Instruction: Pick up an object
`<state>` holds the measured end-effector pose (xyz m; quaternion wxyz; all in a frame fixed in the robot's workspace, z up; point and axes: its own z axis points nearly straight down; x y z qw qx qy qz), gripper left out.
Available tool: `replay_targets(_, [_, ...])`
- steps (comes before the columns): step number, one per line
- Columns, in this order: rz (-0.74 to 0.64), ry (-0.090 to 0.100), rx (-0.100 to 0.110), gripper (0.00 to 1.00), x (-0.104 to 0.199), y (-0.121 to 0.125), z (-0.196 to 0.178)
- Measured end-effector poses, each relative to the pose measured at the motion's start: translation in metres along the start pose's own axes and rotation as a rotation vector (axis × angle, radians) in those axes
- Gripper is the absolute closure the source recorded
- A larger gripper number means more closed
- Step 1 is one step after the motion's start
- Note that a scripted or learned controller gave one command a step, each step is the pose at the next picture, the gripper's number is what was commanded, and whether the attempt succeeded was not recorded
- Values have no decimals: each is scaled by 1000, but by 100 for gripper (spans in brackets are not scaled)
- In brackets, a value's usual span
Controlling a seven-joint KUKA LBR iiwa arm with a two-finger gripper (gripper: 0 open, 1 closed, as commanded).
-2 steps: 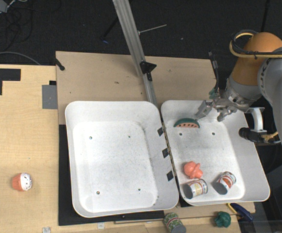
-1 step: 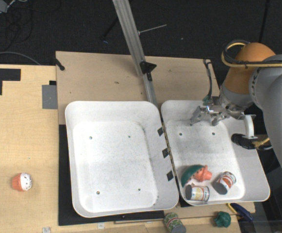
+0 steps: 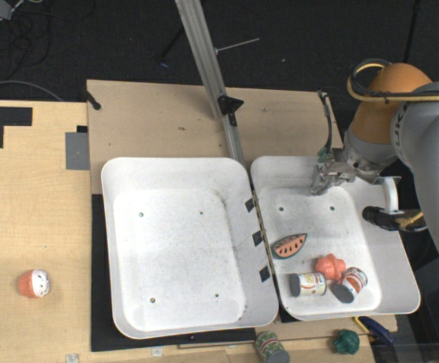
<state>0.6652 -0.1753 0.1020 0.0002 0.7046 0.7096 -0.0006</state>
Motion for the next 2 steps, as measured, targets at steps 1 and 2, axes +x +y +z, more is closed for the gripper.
replay_targets(1, [5,1,-4,100,3,2,-43])
replay_targets(2, [5,-1,-6,100,3,5,-108])
